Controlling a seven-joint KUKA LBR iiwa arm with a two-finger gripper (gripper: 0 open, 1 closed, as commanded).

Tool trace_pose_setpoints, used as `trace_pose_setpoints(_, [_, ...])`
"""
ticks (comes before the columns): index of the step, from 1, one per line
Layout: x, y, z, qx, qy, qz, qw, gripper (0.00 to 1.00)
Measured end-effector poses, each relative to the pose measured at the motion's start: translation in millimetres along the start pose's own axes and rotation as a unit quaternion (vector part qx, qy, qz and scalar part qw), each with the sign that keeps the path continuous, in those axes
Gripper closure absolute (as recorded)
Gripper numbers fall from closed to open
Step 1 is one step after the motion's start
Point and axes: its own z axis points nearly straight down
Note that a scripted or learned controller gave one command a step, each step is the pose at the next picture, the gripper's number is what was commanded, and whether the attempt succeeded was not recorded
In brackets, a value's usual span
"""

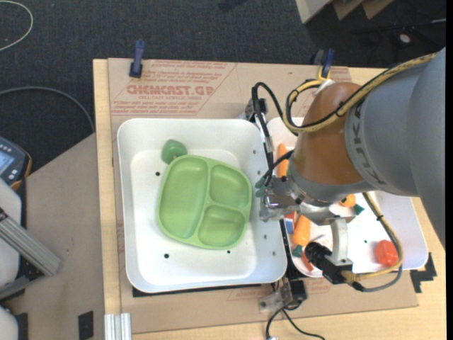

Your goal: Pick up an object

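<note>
A light green divided plate (204, 201) lies in the left bin (134, 225). A small green object (173, 149) rests just off the plate's upper left corner. My gripper (268, 202) hangs low over the wall between the two bins, right beside the plate's right edge. The orange-banded wrist (333, 137) and grey arm cover most of the right bin (410, 250). In that bin I see an orange piece (302, 229) just below the gripper, another orange piece (282, 151) above it, and a red-orange object (386, 252) at the lower right.
Cables loop around the wrist and trail down past the bench's front edge (283, 310). Two blue clamps (136, 57) hold the cardboard sheet at the back. Grey equipment stands off the bench at the far left (14, 211).
</note>
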Motion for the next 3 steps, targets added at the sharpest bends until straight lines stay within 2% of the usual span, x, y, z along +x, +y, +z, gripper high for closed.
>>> trace_pose_setpoints(1, [72.1,-1.8,-174.7,-0.016,0.003,-0.004,0.9999,1.0])
trace_pose_setpoints(2, [19.5,2.6,-26.0,0.001,-0.003,0.006,1.0,1.0])
trace_pose_setpoints(3, [126.0,22.2,-106.8,-0.012,0.001,-0.003,0.9999,1.0])
